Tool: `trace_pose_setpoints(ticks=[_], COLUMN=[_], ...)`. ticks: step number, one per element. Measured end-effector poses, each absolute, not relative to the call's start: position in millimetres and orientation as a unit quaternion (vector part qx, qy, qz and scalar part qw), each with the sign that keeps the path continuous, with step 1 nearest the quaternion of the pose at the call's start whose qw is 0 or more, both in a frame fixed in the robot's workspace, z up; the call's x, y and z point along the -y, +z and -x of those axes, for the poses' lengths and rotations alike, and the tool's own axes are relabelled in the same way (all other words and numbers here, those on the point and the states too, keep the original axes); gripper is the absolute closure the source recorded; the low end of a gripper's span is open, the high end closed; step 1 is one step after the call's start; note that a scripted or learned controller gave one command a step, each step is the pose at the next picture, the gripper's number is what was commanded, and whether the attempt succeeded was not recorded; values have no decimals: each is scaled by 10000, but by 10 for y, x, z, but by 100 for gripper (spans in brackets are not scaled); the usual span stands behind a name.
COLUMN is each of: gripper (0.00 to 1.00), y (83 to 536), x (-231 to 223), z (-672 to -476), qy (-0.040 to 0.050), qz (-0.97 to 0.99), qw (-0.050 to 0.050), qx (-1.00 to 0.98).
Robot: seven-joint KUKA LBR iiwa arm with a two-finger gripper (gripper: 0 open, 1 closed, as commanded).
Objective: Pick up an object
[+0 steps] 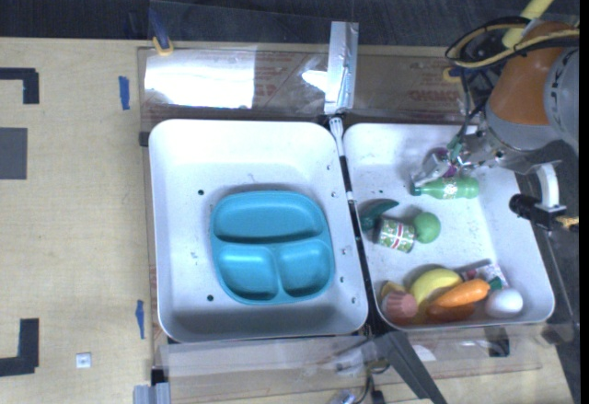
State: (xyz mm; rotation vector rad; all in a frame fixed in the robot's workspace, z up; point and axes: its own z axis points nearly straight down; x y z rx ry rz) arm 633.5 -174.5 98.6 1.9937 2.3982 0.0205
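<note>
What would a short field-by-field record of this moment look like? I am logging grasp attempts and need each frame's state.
left bin: holds a blue divided tray
right bin: holds a small can, a green ball, a green bottle, a yellow fruit, a carrot, a white egg
gripper: low over the right bin's far side, at the green bottle
grasp: cannot tell from this view
arm: reaches in from the right
</note>
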Motion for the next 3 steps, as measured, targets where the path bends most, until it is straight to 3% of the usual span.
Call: trace_pose_setpoints(ticks=[1,2,3], gripper=[100,0,0], y=[1103,1100,853], x=[1741,1739,1613], z=[-6348,-6349,-6168], qy=[76,77,0], qz=[-6386,-6387,-7064], qw=[129,127,-2], qx=[-7694,-7693,-7078])
